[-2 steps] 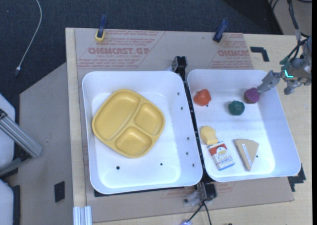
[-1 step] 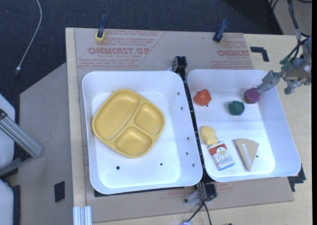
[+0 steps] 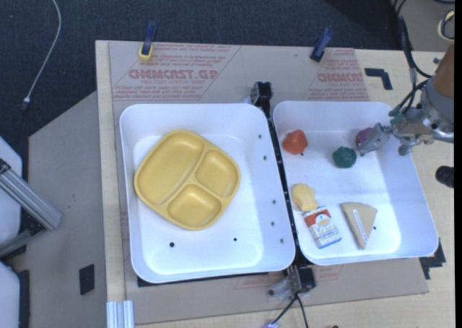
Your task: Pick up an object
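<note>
A: Five loose items sit in the right bin (image 3: 419,204), and none of them is up in the air. Nearest us, the small red and white carton (image 3: 324,228) lies beside the tan wedge (image 3: 360,221), with the pale yellow piece (image 3: 303,195) just above the carton.

B: And over in the left bin (image 3: 137,175)?

A: The yellow divided plate (image 3: 187,178) lies flat there, well apart from the action. Moving farther back in the right bin, the green ball (image 3: 344,157) rests on the floor, the orange-red fruit (image 3: 294,141) near the divider.

B: Where's the gripper (image 3: 372,139)?

A: At the far right side of that bin, just beside the green ball, tip aimed left. Something purplish sits at the tip, but I cannot tell whether that is an object or part of the tool, and I cannot tell how the fingers stand.

B: So, the score?

A: By my reading the pick is not yet done. The arm is over the bin, close to the ball; closing on something and lifting it is all left to do.
</note>
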Motion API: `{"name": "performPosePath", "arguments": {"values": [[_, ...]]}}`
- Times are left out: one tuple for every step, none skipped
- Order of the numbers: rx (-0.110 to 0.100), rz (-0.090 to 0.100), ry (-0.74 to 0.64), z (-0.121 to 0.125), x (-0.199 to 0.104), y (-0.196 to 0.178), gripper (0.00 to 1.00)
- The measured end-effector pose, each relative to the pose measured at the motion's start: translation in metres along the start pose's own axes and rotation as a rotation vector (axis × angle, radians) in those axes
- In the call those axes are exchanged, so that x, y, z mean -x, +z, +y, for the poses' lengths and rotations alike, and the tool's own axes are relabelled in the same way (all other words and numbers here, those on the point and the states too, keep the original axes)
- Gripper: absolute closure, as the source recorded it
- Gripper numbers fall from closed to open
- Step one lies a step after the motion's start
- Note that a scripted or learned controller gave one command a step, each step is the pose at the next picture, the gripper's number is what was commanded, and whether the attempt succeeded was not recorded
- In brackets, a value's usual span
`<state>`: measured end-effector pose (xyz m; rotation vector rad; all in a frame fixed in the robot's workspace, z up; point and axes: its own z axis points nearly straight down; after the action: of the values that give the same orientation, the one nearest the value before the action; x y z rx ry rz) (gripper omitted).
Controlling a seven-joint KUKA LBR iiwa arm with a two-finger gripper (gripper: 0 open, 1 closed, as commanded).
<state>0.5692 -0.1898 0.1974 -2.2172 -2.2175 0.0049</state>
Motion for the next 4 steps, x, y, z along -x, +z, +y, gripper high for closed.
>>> {"name": "performPosePath", "arguments": {"values": [[-0.001, 0.001, 0.001, -0.008, -0.004, 0.061, 0.00], [0.000, 0.000, 0.000, -0.009, -0.005, 0.115, 0.00], [0.008, -0.003, 0.001, -0.007, -0.004, 0.100, 1.00], [0.014, -0.005, -0.002, 0.000, -0.010, 0.040, 1.00]]}}
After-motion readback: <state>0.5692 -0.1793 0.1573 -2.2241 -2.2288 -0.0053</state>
